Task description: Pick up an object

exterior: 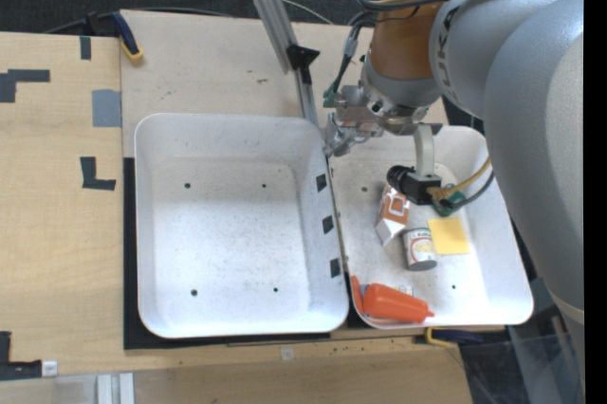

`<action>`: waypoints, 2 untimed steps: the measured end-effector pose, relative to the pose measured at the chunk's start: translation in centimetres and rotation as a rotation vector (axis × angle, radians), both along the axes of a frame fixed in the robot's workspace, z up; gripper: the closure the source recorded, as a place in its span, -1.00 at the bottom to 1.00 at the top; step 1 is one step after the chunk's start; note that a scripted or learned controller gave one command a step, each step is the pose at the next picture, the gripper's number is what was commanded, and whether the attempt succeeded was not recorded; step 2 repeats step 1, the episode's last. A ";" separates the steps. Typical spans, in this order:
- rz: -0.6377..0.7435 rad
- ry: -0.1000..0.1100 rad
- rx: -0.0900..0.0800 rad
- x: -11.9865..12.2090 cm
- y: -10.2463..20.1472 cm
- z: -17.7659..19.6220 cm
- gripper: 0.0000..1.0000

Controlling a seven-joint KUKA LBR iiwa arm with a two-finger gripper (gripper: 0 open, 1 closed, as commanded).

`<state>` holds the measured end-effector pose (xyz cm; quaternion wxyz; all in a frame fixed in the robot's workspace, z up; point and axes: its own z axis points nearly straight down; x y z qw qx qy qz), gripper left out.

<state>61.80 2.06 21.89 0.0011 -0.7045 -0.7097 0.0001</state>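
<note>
The right bin (493, 298) holds several small things. An orange carrot-shaped piece (391, 302) lies at its near left corner. A small white can (418, 248) lies beside a yellow square block (450, 236), and a white and orange packet (392, 212) leans just left of them. My gripper (339, 141) hangs at the far left of this bin, close to the wall shared with the left bin (228, 317). It is well apart from the packet, and nothing shows in its grasp.
A slanted metal post (270, 4) rises behind the bins, just left of the gripper. The big grey arm (531, 108) covers the bench's right side. A blue and yellow clamp (128, 37) sits at the far left of the board.
</note>
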 end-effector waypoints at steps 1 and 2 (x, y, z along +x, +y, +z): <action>0.000 0.000 0.000 1.8 5.4 -0.8 1.00; 0.000 0.000 0.000 1.8 5.4 -0.8 1.00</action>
